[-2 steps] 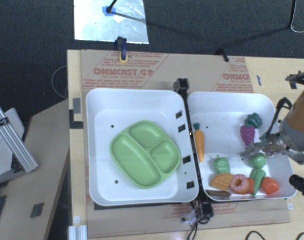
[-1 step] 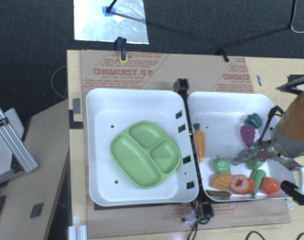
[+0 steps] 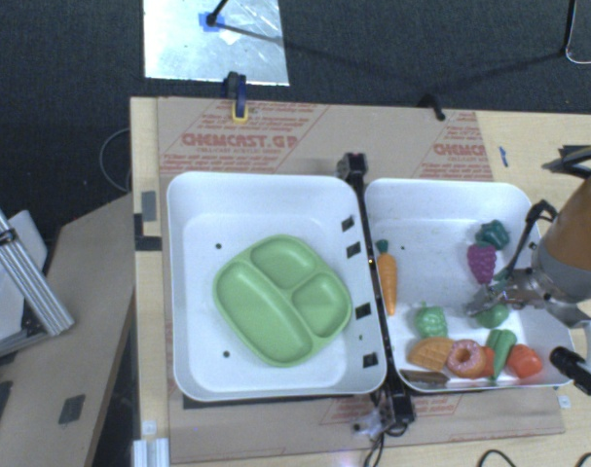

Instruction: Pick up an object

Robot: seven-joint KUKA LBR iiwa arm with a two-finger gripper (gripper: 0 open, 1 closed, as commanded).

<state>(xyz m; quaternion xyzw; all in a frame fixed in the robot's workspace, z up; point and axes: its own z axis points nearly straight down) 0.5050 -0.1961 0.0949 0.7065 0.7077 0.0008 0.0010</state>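
Observation:
The right bin (image 3: 422, 207) holds several toy foods. An orange carrot (image 3: 387, 280) lies by its left wall. Purple grapes (image 3: 481, 261) and a dark green vegetable (image 3: 492, 233) sit toward the back right. Along the front edge are a green pepper (image 3: 430, 320), an orange piece (image 3: 430, 353), a donut (image 3: 464, 358), a green cucumber (image 3: 499, 345) and a red tomato (image 3: 525, 361). My gripper (image 3: 489, 303) reaches in from the right, low over a small green item (image 3: 491, 316) just below the grapes. Whether it touches that item cannot be made out.
The left bin (image 3: 198, 212) holds a green divided plate (image 3: 281, 300). A black divider with clips (image 3: 366, 270) runs between the bins. The grey arm body (image 3: 572, 251) overhangs the right bin's right side. A metal frame (image 3: 18, 270) stands off the bench at left.

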